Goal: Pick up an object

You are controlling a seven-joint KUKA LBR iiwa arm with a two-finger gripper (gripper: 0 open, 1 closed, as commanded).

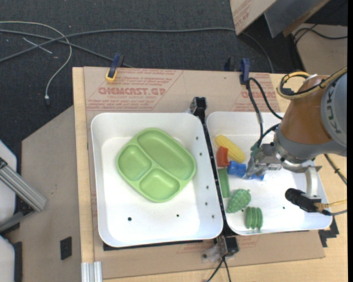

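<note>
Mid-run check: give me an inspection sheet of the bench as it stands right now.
Surface: cardboard-covered bench bearing the left bin and the right bin, both white.
Job's things: green divided tray in the left bin; yellow toy, orange piece, blue block, green stick, bumpy green toy and ridged green toy along the right bin's left side.
Clutter: two clamps on the bench's far edge.
Hand: over the right bin, beside the blue block; whether it holds anything cannot be told.
Cables: grey cables on the floor; black cable crossing the right bin's far edge.
Surroundings: dark carpet; cardboard box at top right.
</note>
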